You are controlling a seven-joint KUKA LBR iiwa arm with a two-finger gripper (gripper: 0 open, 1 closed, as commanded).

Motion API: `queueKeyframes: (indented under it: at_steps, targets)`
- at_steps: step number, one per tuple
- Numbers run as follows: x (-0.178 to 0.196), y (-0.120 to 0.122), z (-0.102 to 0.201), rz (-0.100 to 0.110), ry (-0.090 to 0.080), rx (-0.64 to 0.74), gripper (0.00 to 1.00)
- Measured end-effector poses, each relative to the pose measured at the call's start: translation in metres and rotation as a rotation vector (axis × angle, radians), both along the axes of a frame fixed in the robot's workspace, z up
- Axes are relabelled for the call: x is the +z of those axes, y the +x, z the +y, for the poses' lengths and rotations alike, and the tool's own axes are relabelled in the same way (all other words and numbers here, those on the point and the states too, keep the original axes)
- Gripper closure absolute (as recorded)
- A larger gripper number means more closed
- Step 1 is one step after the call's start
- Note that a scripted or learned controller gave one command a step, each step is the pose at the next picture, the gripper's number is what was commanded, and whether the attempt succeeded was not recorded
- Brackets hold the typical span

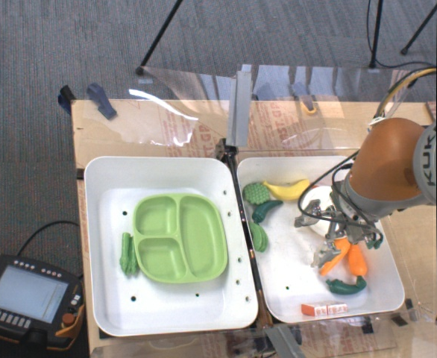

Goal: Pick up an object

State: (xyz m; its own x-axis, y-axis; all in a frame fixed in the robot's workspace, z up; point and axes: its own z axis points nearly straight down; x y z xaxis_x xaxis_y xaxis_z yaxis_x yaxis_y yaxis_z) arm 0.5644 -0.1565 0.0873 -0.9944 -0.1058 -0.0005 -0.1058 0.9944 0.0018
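Pincer (pixel 336 239) above smooth tapered orange carrot (pixel 356 259), glossy white bin (pixel 382 293).

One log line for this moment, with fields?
gripper: over right bin, at carrots | grasp: unclear | left bin: green tray

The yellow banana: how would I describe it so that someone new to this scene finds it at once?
Look in the right bin, along its far edge. The banana lies there, curved, beside a bumpy green vegetable. It is the one yellow thing in that bin; its neighbours are green or orange.
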Motion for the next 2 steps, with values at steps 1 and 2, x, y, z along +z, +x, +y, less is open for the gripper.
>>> queueKeyframes:
  at_steps: [1,2]
  targets:
    - [0.001,0.082,0.080,-0.004,0.002,-0.051,0.00]
    - [0.002,0.054,-0.034,-0.003,-0.004,0.016,0.00]
